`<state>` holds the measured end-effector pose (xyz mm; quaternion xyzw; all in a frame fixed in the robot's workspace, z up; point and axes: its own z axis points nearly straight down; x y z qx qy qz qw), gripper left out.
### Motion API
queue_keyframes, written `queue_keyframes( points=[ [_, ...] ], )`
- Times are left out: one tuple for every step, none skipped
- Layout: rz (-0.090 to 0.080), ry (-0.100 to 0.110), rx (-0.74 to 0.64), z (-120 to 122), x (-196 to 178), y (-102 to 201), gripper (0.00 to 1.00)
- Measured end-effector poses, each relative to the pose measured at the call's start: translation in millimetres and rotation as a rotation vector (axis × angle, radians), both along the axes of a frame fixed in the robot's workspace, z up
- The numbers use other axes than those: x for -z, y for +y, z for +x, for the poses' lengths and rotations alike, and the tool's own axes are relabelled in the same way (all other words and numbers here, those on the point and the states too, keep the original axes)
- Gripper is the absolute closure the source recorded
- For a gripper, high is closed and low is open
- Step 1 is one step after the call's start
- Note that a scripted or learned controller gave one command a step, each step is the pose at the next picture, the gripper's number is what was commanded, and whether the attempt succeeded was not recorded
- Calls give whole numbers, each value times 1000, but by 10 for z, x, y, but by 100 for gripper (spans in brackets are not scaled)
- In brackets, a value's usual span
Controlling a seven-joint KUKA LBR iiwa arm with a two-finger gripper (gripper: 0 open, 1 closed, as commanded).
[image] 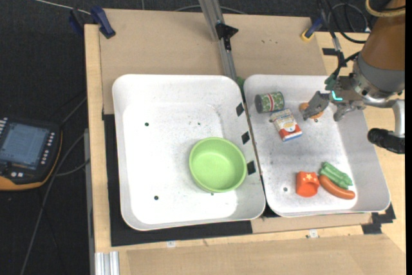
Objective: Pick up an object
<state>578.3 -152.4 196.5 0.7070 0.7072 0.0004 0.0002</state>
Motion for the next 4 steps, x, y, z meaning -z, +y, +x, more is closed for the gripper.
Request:
queue_keyframes(
  points=[
    [0,0,0,0,1,0,0],
    [1,6,0,26,616,-25,0],
    [0,0,0,29,1009,-25,0],
    [-1,-5,-1,45,880,-22,100]
  ],
)
